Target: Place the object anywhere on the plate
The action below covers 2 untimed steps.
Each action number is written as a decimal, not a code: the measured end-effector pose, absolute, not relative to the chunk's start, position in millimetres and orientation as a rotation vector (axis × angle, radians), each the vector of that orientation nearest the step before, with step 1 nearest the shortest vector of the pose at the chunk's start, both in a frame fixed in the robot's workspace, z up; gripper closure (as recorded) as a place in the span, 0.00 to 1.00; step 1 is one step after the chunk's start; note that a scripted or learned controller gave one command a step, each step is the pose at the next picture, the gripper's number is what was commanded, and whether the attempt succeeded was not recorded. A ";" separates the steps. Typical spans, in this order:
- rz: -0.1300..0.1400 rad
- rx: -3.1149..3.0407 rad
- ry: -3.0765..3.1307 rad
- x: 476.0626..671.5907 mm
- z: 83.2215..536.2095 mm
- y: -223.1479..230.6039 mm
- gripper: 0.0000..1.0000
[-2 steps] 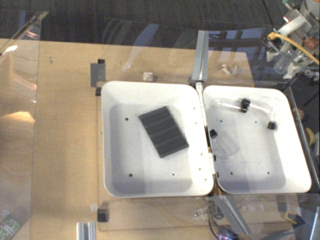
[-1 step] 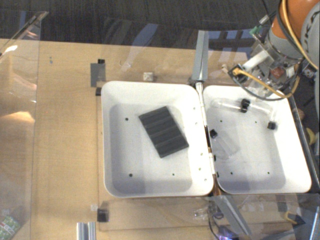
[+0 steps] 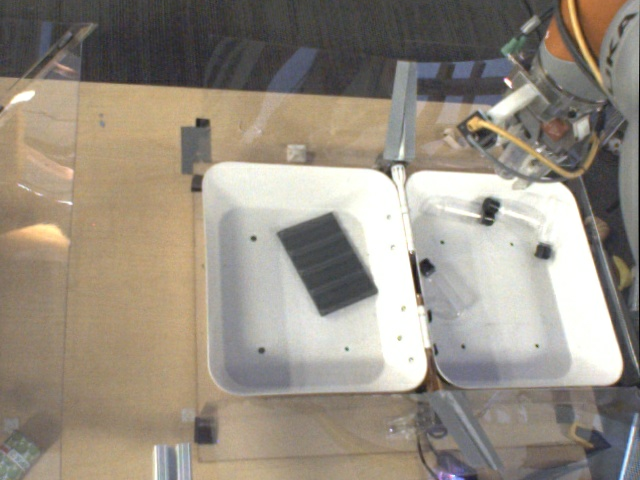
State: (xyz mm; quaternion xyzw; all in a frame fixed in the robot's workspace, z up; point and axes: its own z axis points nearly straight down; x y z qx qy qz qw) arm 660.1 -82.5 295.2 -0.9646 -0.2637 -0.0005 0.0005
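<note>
In the right bin (image 3: 600, 358) you will find a clear, see-through piece (image 3: 455, 290) lying flat on the floor, left of centre, hard to make out against the white. A second clear, tube-like piece (image 3: 470, 211) lies along the bin's far side with a small black part (image 3: 490, 210) on it. Two more small black parts rest in that bin, one by the left wall (image 3: 425, 266) and one near the right wall (image 3: 543, 251). In the left bin (image 3: 230, 358) a dark grey ribbed slab (image 3: 327, 263) lies tilted near the middle.

The gripper (image 3: 520, 153) sits above the far edge of the right bin, at the upper right, well apart from the clear piece on the floor and nearer the tube-like one. You cannot tell how far its fingers are parted, nor whether they have anything. Both bins rest on the wooden desk (image 3: 120, 298).
</note>
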 end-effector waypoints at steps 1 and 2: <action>-0.006 -3.119 -0.369 651.3 342.5 -21.0 1.00; 0.002 -3.112 -0.431 645.0 245.6 -72.2 1.00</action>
